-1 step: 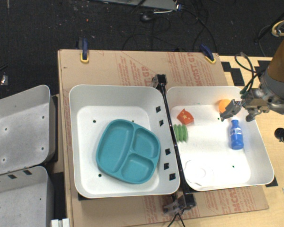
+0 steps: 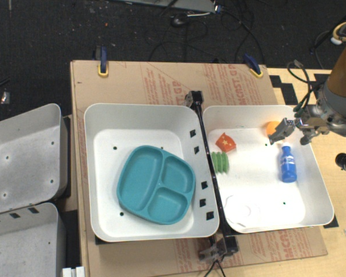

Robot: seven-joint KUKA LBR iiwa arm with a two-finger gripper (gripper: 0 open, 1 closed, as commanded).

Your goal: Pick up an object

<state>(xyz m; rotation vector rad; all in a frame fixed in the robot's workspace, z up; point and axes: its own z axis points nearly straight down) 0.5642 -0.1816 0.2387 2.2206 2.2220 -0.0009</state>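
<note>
The gripper (image 2: 294, 130) hangs over the right bin's (image 2: 311, 212) far right edge, its fingers (image 2: 282, 129) spread wide with nothing between them, just above a blue bottle (image 2: 288, 164) lying on the smooth white floor. An orange piece (image 2: 272, 127) sits beside the fingers. A red piece (image 2: 225, 142) and ridged green piece (image 2: 220, 162) hug the left wall. The near half lies open. A teal divided plate (image 2: 155, 184) fills the left bin (image 2: 98, 154).

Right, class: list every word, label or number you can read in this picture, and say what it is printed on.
Red print on the cardboard sheet under the bins: upside down and faint, too blurred to read reliably.
Red print along the cardboard's bottom right edge: also unreadable.
Blue bottle: any label too small to read.
</note>
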